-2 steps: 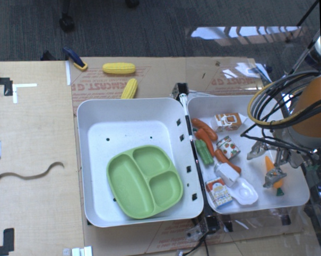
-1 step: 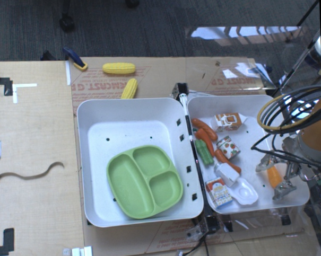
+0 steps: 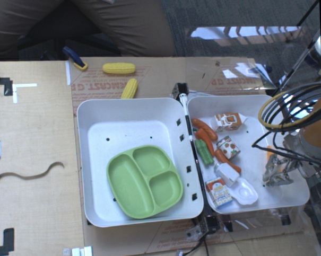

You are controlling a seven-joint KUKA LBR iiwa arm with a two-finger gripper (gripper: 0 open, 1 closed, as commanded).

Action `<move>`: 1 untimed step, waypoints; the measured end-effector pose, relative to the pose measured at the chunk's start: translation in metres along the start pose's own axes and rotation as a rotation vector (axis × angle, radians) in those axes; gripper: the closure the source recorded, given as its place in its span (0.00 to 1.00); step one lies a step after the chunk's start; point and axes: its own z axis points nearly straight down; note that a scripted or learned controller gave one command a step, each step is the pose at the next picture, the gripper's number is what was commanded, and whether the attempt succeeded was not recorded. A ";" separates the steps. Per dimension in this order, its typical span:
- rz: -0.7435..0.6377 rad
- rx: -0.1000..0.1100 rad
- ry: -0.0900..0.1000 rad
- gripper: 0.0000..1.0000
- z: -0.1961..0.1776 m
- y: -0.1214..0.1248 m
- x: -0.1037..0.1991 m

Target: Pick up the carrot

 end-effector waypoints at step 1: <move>0.000 0.000 0.000 0.00 0.000 0.000 0.000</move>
